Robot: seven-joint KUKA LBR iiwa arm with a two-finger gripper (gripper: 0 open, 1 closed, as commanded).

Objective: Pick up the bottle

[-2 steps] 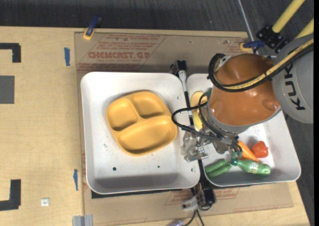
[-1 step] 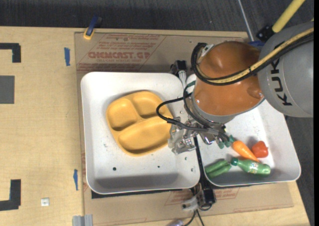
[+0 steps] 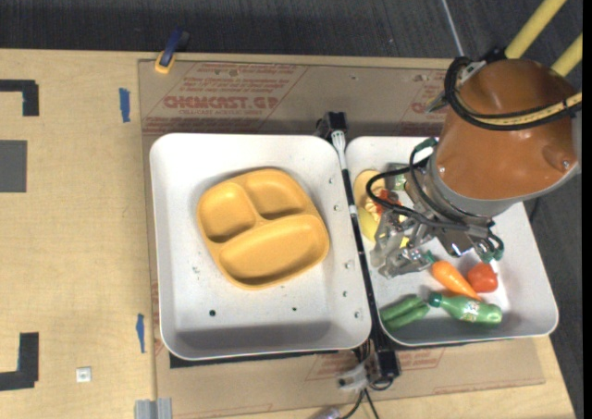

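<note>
So the green bottle [image 3: 465,308] is lying on its side near the front edge of the right bin [image 3: 541,306], neck pointing toward the divider where the two bins meet. Just beside it on the divider side is a green pepper-looking thing [image 3: 404,310], pretty much touching the bottle's neck end. Right behind the bottle, further into the right bin, there's a toy carrot [image 3: 452,277] lying at a slant and a small red thing [image 3: 482,277] next to it on the outer side, maybe a tomato or strawberry, hard to call.

The gripper [image 3: 400,249] is down in the right bin behind the carrot, closer to the divider than the bottle is, not touching the bottle. Honestly can't tell how wide it's spread, it's a tangle of metal and cables from this angle, and I see nothing clearly pinched in it.

Behind the gripper, against the divider, something yellow [image 3: 368,206] pokes out, mostly hidden by the wrist. The orange band [image 3: 504,130] hangs over the back half of the right bin.

Across the divider, the left bin [image 3: 176,306] has a yellow sectioned plate [image 3: 263,225] sitting in its middle.
</note>
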